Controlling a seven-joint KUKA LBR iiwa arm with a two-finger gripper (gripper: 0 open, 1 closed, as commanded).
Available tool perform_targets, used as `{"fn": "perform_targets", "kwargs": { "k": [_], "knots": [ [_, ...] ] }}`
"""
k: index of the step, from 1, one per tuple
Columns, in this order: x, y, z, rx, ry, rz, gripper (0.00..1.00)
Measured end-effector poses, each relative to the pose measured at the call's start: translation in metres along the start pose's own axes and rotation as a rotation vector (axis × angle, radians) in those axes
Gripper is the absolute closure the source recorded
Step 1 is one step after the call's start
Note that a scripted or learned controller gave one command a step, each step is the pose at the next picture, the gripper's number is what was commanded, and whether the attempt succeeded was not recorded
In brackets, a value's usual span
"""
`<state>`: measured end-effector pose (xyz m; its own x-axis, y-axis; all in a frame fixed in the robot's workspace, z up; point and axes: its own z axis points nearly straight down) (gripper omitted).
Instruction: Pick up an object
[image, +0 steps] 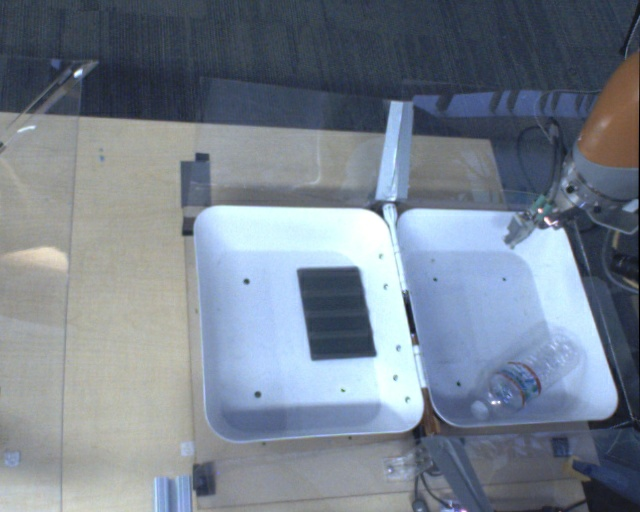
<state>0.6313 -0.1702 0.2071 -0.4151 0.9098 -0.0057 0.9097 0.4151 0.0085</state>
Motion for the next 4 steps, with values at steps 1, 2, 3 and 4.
{"fn": "perform_targets", "kwargs": {
  "k": [1,2,3,4],
  "knots": [
    [0.000,0.000,0.000,0.000,0.000,0.000,0.00],
    [0.022,-0.087,0.117,-0.001,-0.001,-0.144,0.00],
    [0.037,-0.137,0.115,-0.006,-0.005,-0.160,0.00],
    [0.037,-0.137,0.115,-0.006,-0.005,-0.160,0.00]
  ]
}}
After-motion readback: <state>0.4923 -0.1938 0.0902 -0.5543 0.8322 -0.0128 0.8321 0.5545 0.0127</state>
